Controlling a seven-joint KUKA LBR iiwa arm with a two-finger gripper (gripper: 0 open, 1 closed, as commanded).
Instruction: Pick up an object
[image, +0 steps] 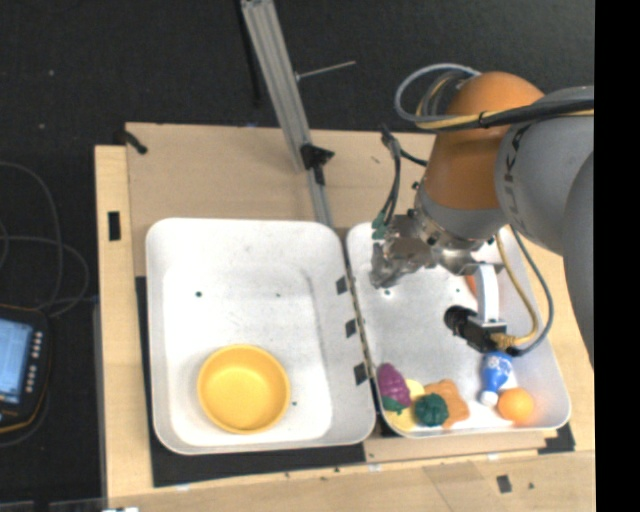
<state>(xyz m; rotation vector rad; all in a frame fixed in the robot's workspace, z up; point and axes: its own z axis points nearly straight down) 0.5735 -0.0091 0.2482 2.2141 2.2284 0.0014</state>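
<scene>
Toy pieces lie ungrasped along the 6 o'clock wall of the right bin (530, 300); pick not yet made.

Purple piece (392, 385), green piece (431, 409), orange block (452, 398), blue-and-white piece (494, 377) and orange ball (516, 405) all rest on the bin floor. Claw (386, 272) hangs low at the right bin's 10 o'clock corner, well apart from them; nothing shows between its tips, and whether it is spread or pressed together cannot be told. Yellow bowl (243, 387) sits at 7 o'clock in the left bin (180, 250). Judgement: approach, closure and lift all remain.
</scene>
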